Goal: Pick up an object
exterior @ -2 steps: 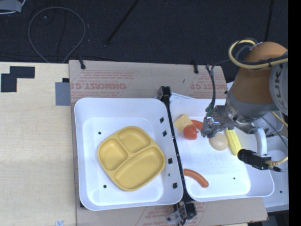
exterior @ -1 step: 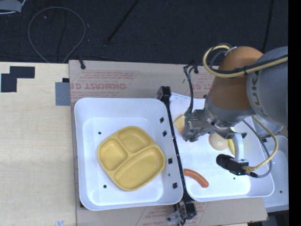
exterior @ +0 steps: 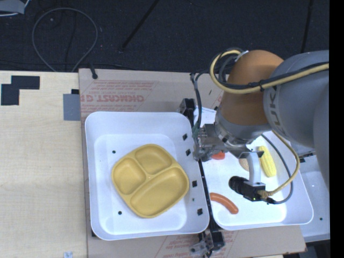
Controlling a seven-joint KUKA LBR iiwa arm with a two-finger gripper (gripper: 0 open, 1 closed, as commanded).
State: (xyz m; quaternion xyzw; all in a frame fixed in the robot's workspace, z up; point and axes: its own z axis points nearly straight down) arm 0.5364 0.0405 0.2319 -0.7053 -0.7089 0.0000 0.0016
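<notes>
End effector [exterior: 206, 147] is low over the left edge of the right bin [exterior: 301, 220], right at the divider between the two bins. Open or closed: can't tell, the wrist blocks it.

Small red-orange piece [exterior: 218, 156] sits just beside the end effector, on its right. Can't tell if they're touching.

Same bin: yellow corn cob [exterior: 267, 162] further right and partly under the arm, orange sausage [exterior: 224, 202] near the front-left, well apart from the end effector.

Left bin [exterior: 102, 144] holds one yellow divided plate [exterior: 150, 180], lying flat and turned at an angle.

Both bins sit on a cardboard sheet [exterior: 123, 90] with red print, on a pale wood counter [exterior: 37, 171]. Black marks [exterior: 20, 87] and a grey patch [exterior: 70, 106] are at the counter's far left. Dark floor [exterior: 161, 31] is behind.
</notes>
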